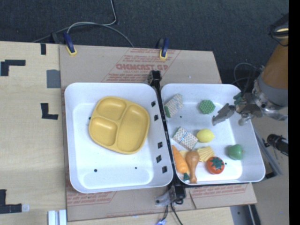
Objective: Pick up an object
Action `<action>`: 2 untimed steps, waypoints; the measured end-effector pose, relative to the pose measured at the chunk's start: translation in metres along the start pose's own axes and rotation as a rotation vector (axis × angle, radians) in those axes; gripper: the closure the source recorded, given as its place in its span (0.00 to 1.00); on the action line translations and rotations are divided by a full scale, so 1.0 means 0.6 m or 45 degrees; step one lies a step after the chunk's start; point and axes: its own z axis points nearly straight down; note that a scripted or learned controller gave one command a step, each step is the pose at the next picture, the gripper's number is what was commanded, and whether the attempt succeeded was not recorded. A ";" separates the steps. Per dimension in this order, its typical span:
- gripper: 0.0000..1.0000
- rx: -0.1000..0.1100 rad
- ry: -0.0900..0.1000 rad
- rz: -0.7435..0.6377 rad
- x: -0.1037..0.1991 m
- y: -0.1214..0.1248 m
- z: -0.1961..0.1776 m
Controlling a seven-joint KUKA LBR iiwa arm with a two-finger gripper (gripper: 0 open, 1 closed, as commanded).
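Gripper (232,115): open, nothing between the two fingers; poised over the right side of the right bin (248,139), above its floor.
Candidates: lemon (205,135), green pepper (235,151), tomato (215,165), green knobbly ball (206,107), all loose in the right bin.
Nearest picks: green knobbly ball just left of the fingers, lemon below them; both standing apart from neighbours.
Crowded corner: carrot (180,161), drumstick (192,162), ridged yellow wafer (205,153) and tomato touching or nearly so; poor first choice.
Left bin (75,139): holds only a yellow divided plate (119,124); too wide and flat for a pinch.
Doing it well: centre over one isolated round item, keep fingers spread until both straddle it, close across its middle, lift straight up.
Risk: round toys likely to roll or squirt out of an off-centre pinch.
Patterned blocks (174,105): two of them near the divider, print too fine to read.
Hard to tell: gripper height above the bin floor.
Cut off: arm's upper part beyond the right edge.
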 end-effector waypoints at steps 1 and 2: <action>0.00 -0.008 -0.003 0.001 -0.046 0.053 0.287; 1.00 -0.010 -0.003 0.000 -0.045 0.054 0.270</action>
